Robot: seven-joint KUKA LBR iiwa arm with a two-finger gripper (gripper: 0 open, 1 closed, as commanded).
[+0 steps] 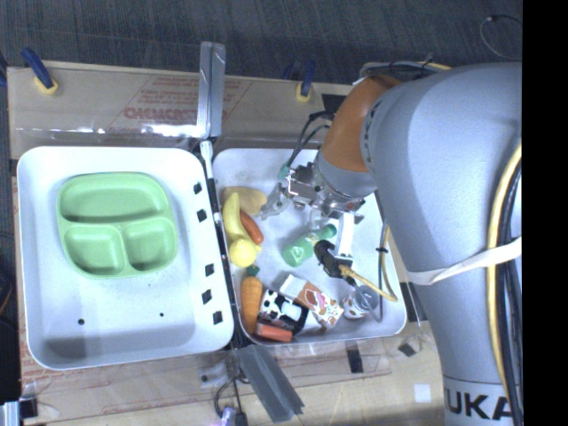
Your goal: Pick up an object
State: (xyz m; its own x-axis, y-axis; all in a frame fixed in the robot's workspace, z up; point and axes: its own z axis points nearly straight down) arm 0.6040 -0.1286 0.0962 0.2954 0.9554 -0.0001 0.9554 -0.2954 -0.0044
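The arm reaches over the right bin (266,162), and its gripper (306,204) hangs above the bin's middle. Just below it lies a small green toy (297,253) on the bin floor. To the left lie a yellow banana (232,213), a red sausage (252,227) across it, and a lemon (243,254). Near the front left are an orange carrot (252,298), a black-and-white cow-patterned piece (286,309), and a colourful printed box (320,305). I see nothing plainly held by the gripper.
The left bin (53,327) holds a light green divided plate (117,222) at its back left. A metal divider strip (211,87) stands between the two bins. The arm's big grey body covers the right bin's right side.
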